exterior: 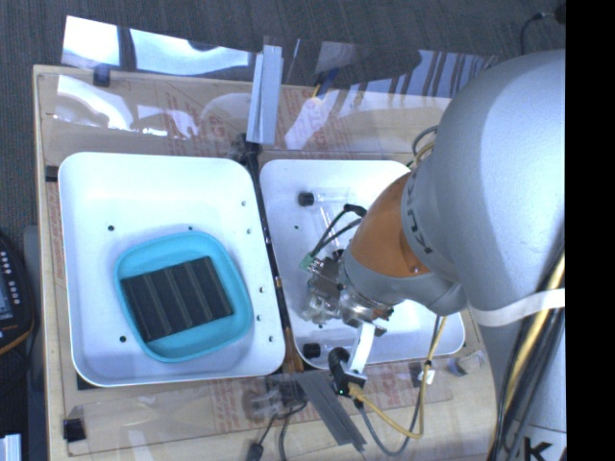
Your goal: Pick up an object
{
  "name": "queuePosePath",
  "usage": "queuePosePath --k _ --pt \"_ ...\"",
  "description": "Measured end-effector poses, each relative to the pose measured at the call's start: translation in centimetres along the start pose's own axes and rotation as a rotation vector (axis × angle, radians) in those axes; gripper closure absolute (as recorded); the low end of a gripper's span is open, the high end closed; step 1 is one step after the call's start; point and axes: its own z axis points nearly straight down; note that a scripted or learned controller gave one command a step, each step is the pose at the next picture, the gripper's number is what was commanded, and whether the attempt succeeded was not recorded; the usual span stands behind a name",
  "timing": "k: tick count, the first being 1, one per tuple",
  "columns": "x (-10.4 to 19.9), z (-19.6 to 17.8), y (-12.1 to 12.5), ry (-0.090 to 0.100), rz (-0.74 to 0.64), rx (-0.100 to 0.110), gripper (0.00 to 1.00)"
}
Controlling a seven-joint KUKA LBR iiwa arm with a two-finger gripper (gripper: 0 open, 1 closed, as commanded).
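Gripper (322,301) sits low inside the right bin (288,185), close to that bin's left wall and toward its near edge; the wrist hardware and cabling crowd around it, so I cannot tell its state from this angle, and nothing is visibly held. Only clear candidate for the pick is the blue tray (183,298) with the dark ribbed insert, lying flat in the left bin (86,190), in the near half, roughly centred between the bin's left and right walls. So the object lies to the view's left of the gripper, across the divider where the two bins' walls meet, well apart from it. Tray's long axis runs slightly skewed to the bin walls, its far-right corner tilted toward the divider. My read: the coming move turns on lifting clear of the right bin's wall and crossing the divider, then coming down on a tray rim. Flat wide tray looks like a poor grasp target for two fingers; slip is likely.
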Motion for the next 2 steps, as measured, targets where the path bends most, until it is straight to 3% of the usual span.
queuePosePath --k 1,2 --pt "2.1 0.0 1.9 -0.001 0.265 0.001 1.0" --pt "1.3 -10.0 -0.7 0.0 0.124 -0.001 1.0"
